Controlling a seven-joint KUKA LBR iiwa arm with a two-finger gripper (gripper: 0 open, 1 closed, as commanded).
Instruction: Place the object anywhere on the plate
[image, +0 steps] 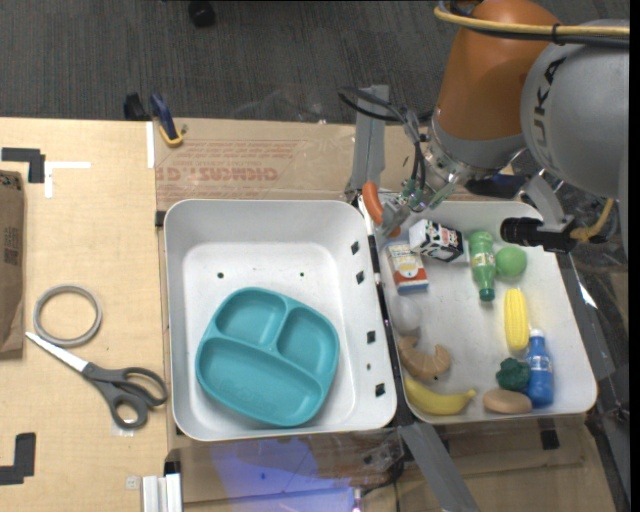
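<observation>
Two bins abut; the hand (408, 205) hovers over their shared edge, grip indiscernible, apart from the teal plate (268, 355).

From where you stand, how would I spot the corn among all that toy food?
Look in the right-hand white bin, the one crowded with toy food. Along its right side, below the green bottle, lies the corn, pointing up and down the bin. It is a straight, bright yellow cob, unlike the curved banana at the bin's front edge.

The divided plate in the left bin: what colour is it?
Teal, plain; the plate shows clearly in the camera view.
</observation>
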